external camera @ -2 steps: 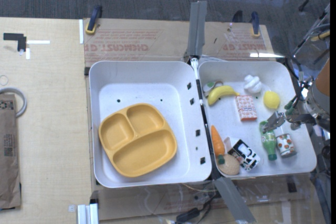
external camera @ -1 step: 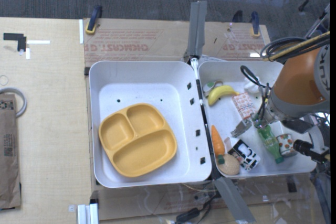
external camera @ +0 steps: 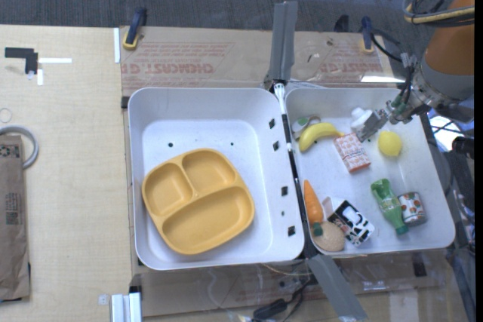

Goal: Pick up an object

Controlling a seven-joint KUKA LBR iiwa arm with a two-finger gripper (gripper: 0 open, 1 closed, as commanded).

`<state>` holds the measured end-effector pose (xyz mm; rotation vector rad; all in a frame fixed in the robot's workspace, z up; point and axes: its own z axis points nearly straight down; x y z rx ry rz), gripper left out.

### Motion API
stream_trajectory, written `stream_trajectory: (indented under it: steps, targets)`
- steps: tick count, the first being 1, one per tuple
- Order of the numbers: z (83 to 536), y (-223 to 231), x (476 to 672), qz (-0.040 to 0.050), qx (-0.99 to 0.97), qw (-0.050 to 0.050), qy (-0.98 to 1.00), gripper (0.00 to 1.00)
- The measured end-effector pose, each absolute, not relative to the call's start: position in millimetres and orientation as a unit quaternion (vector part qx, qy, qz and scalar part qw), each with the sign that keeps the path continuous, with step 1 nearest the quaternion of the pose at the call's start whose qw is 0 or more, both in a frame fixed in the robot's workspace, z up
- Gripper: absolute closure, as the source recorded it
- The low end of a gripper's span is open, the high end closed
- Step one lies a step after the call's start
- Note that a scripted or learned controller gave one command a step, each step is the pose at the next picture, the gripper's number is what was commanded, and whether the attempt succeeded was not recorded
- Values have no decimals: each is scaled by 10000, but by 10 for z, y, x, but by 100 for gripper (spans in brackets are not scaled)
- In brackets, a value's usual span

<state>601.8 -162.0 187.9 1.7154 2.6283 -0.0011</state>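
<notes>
Start with the near end of the right-hand shallow white bin (external camera: pixel 432 179). A black-and-white toy cow (external camera: pixel 353 223) leans against a flat tan disc (external camera: pixel 328 238), with an orange carrot (external camera: pixel 312 201) just beside them. A green plastic bottle (external camera: pixel 388 205) lies touching a small red-labelled can (external camera: pixel 412 209). These are crowded pairs, so you would do well to leave them alone. Farther in, a small red-and-white carton (external camera: pixel 352 153), a round yellow lemon (external camera: pixel 389 144) and a yellow banana (external camera: pixel 317 134) lie more apart. The grey arm's two-finger gripper (external camera: pixel 367 132) hangs low among these, just above the carton's far end. Whether it is spread or pressed together you cannot tell from this angle, and nothing is visibly held. The likeliest target is the small white lump of an object (external camera: pixel 361 118), just beside the tip on its far side, near the bin's back wall. It looks pale, compact and irregular, and it is hard to read against the white floor. It probably weighs little and may skid if nudged. Come down squarely over it and straddle it evenly. Keep off the carton, and close only once you are low enough. Confirm the hold before you lift.
</notes>
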Motion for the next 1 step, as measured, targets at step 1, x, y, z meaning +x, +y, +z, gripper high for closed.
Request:
stream_trajectory:
  steps: [1]
  targets:
    - [936, -1416, 6150, -3, 4777, 7, 8785, 0]
